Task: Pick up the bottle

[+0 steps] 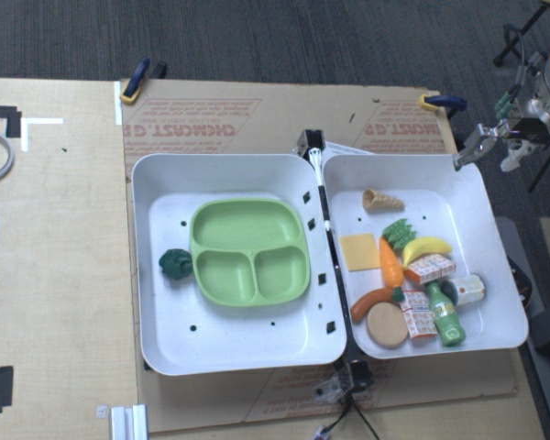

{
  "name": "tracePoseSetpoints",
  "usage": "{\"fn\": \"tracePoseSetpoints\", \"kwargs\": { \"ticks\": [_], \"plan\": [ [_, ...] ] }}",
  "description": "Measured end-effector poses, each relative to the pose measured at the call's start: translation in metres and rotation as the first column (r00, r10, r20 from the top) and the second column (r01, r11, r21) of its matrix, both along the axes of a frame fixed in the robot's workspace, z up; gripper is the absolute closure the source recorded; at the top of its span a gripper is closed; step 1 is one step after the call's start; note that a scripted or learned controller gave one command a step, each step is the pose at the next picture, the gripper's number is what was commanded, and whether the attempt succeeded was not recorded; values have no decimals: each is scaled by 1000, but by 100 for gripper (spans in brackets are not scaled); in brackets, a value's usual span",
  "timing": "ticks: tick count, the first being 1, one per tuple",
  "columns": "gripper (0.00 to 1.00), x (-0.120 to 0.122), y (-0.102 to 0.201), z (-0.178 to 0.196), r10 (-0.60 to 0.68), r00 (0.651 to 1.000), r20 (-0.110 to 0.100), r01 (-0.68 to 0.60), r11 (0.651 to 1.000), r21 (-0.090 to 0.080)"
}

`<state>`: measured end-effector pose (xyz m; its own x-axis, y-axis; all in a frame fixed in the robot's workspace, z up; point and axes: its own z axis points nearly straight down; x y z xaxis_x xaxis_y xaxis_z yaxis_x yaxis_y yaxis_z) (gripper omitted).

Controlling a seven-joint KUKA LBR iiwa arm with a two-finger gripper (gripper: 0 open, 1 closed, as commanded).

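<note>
The green bottle (445, 319) with a white label lies on its side in the right bin (495, 246), near the front right corner, its neck pointing toward the back. It rests against a red and white carton (420, 319) on its left. My gripper (491, 157) hovers at the bin's back right corner, above the rim, well away from the bottle. Its two fingers stand apart with nothing between them.
Crowded around the bottle are a round cookie (387, 325), sausage (370, 303), carrot (390, 262), banana (426, 248), cheese slice (359, 251) and a white box (470, 289). The left bin (156, 319) holds a green divided plate (251, 251) and broccoli (175, 263).
</note>
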<state>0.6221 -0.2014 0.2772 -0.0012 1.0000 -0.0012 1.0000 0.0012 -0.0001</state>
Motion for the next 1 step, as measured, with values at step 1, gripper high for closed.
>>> {"fn": "tracePoseSetpoints", "kwargs": {
  "ticks": [1],
  "plan": [
    [100,1,0,10,3,1000,1,-3,1000,-2]
  ]
}}
